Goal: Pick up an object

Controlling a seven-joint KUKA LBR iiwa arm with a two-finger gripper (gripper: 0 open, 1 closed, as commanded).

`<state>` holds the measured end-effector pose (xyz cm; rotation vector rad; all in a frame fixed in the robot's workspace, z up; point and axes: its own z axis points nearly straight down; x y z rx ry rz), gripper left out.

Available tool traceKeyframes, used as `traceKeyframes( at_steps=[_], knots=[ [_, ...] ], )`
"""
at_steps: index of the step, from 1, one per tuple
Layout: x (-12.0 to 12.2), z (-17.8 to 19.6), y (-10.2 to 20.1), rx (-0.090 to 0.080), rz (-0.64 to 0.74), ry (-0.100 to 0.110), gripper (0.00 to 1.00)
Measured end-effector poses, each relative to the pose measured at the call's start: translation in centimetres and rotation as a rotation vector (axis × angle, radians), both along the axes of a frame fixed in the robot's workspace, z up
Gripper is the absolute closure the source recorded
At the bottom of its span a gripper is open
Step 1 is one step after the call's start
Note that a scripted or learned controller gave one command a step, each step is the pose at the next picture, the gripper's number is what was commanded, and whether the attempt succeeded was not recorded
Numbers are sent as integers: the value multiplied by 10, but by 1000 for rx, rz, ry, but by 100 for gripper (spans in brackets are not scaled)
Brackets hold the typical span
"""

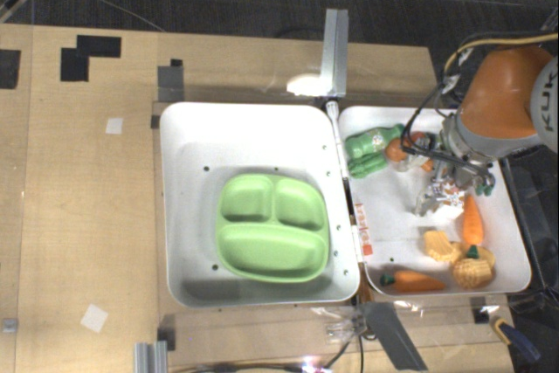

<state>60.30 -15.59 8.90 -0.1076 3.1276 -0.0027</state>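
The right bin (384,214) holds several toy foods. A green bottle (371,151) lies at its far left, with a small orange-red piece (397,150) beside it. An orange carrot (472,221) lies by the right wall, and a second carrot (417,280) lies along the near wall. A yellow chunk (439,245) and a yellow corn-like piece (473,269) sit at the near right. My gripper (439,192) hangs low over the middle of this bin, just left of the upright carrot and above the yellow chunk. Nothing shows clearly inside it.
The left bin (188,153) bears a green divided plate (272,227). A metal post (335,52) stands behind the wall shared by the bins. The grey arm with its orange band (502,96) covers the right bin's far right corner.
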Motion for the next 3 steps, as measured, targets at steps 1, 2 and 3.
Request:
traceKeyframes(
  at_steps=[1,2,3],
  knots=[
    [-38,1,-13,-2,48,-2,0],
    [-93,1,-19,-3,51,-3,0],
    [-104,2,-9,-7,97,-11,0]
  ],
)
